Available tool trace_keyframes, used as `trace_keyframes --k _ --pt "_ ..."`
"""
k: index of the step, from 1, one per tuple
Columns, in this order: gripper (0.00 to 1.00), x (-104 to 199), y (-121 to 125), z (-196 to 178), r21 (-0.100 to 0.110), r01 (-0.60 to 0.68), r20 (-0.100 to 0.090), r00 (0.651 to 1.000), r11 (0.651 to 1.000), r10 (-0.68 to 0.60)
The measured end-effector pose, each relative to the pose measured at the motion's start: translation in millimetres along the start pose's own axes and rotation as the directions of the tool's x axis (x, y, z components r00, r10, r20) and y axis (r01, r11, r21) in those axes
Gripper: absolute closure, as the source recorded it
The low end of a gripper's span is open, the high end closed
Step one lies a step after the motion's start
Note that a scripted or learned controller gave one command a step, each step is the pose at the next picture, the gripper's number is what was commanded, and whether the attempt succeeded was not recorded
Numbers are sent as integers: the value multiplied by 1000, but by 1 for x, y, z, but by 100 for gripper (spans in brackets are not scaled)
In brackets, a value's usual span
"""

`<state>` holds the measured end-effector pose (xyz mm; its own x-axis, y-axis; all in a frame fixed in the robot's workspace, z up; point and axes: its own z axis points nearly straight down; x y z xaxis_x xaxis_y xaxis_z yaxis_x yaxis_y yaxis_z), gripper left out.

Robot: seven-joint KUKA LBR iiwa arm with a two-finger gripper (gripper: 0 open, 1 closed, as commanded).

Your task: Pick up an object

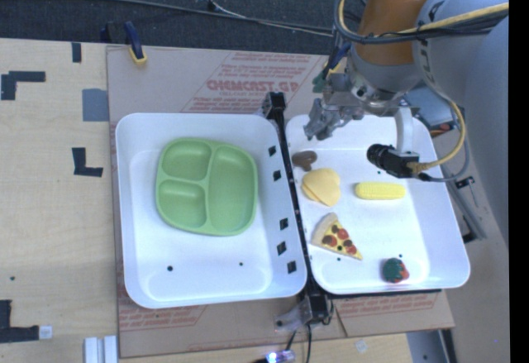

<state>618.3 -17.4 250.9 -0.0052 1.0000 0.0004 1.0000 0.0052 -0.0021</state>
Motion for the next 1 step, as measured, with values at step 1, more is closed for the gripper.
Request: trace_keyframes --k 1 --pt "100 61 13 4 -1 2 0 1000 1000 -2"
